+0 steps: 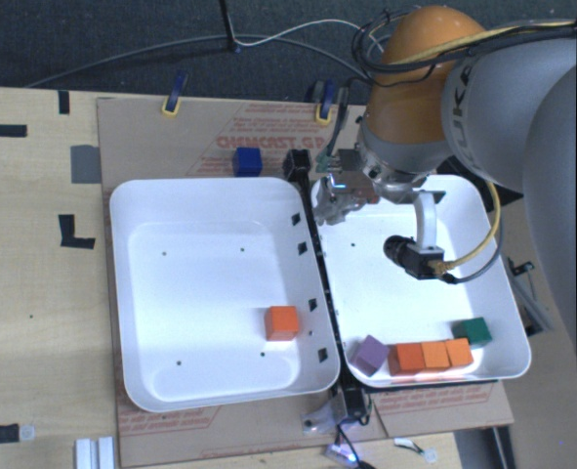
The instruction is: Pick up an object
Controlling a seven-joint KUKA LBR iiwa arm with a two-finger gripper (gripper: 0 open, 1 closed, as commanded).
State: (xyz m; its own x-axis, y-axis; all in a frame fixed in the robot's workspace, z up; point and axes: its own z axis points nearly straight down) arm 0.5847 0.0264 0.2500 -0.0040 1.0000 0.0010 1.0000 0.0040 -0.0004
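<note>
Orange cube [282,322] in left bin; purple [370,355], orange [431,357], green blocks [473,331] along right bin's near edge.

One fixed camera looks down at a slant on both white bins [210,195], arm [522,96] entering from right.

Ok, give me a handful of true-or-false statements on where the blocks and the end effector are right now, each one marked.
1. One orange block lies in the left bin. True.
2. The purple block sits in the left bin. False: it is in the right bin, near its front edge.
3. The blue block lies outside both bins, on the board behind the left bin. True.
4. The green block is between the fingers of the end effector. False: it rests near the right bin's front right corner.
5. The end effector is over the right bin's back left corner. True.
</note>
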